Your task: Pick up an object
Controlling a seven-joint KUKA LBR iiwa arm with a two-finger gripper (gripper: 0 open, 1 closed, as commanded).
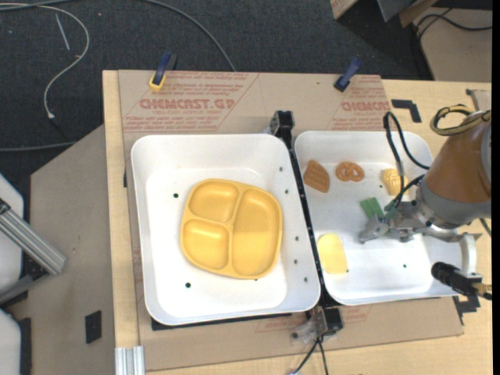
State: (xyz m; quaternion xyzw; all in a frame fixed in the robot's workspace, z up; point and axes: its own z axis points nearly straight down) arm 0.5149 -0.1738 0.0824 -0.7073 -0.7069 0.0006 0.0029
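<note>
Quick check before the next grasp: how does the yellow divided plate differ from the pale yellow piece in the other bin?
The divided plate is far larger than the pale yellow piece. The plate has three compartments; the piece looks plain and flat. The plate lies mid-bin in the left bin; the piece lies near the right bin's left wall. Both are yellowish.

Yellow plate (232,228), end effector (373,230) by green piece (370,207)

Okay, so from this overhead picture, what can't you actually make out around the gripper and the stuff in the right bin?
- Gripper, camera view: too small and dark to tell whether its fingers are open or shut.
- Green object: the gripper is right beside it, so contact cannot be judged; its kind is unclear.
- Arm: cut off by the picture's right edge.
- Small yellow piece: partly behind a black cable, too small to identify.
</note>
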